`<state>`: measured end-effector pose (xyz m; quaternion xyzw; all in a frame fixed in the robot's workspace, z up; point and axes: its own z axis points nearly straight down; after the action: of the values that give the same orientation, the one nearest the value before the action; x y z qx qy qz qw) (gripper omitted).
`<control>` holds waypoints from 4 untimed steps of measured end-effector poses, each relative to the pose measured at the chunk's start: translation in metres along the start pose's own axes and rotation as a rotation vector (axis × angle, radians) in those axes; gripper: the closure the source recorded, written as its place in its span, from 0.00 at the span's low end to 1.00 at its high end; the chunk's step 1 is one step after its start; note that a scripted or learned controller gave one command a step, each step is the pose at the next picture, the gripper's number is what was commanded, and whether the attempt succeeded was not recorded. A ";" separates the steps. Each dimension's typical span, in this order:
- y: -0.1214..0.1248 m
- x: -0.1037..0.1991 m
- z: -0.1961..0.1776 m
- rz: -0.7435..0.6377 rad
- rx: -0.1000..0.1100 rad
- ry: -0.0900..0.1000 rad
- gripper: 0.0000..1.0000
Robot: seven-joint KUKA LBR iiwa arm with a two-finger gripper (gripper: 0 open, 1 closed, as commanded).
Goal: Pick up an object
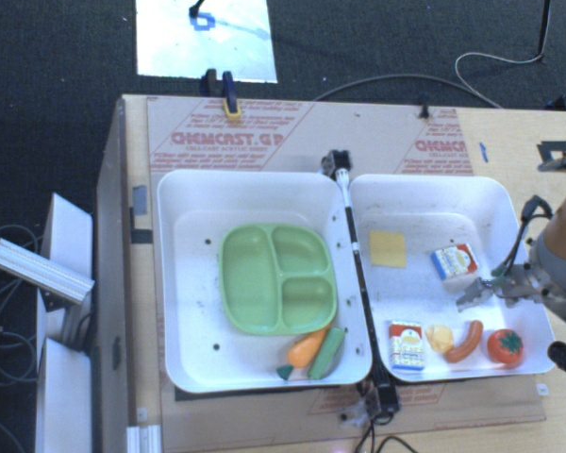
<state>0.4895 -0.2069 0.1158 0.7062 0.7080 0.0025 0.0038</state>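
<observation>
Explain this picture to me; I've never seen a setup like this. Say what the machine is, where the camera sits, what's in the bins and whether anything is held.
This is one photo from a camera fixed above a bench, looking down at a slant. The machine is a robot arm reaching in from the right; its job is to pick up an object. At its tip is a gripper, a two-finger claw, low over the right bin. Nothing shows between its fingers, so I would not say it holds anything.

The right bin holds toy food: a yellow cheese slice, a small carton, a red box, a sausage, a tomato and a small yellow piece.

The left bin holds a green divided plate, with a carrot and a green vegetable beside it.
</observation>
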 end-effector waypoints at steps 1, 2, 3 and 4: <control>-0.003 0.001 0.032 0.002 0.008 0.001 0.00; -0.002 0.000 0.021 0.002 0.005 0.000 1.00; -0.002 0.000 0.021 0.002 0.005 0.000 0.00; -0.001 0.000 0.010 0.001 0.002 0.000 1.00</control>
<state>0.4885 -0.2069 0.1055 0.7065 0.7077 0.0015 0.0031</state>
